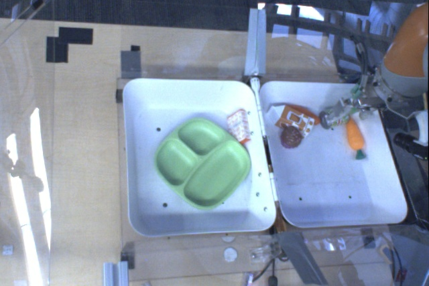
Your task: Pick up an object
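Note:
In the right bin (348, 204) an orange carrot (354, 136) with a green tip lies near the far right side. An orange and brown packet (295, 117) sits at the far left of that bin, with a dark red round piece (291, 137) just in front of it. My gripper (340, 113) hangs low over the far part of the right bin, between the packet and the carrot, right beside the carrot's upper end. Nothing can be seen held in it.
The left bin (144, 211) holds a green divided plate (203, 162) and a small red and white packet (238, 125) by its right wall. The arm's orange band (407, 50) rises at the far right. Cables and metal framing lie behind the bins.

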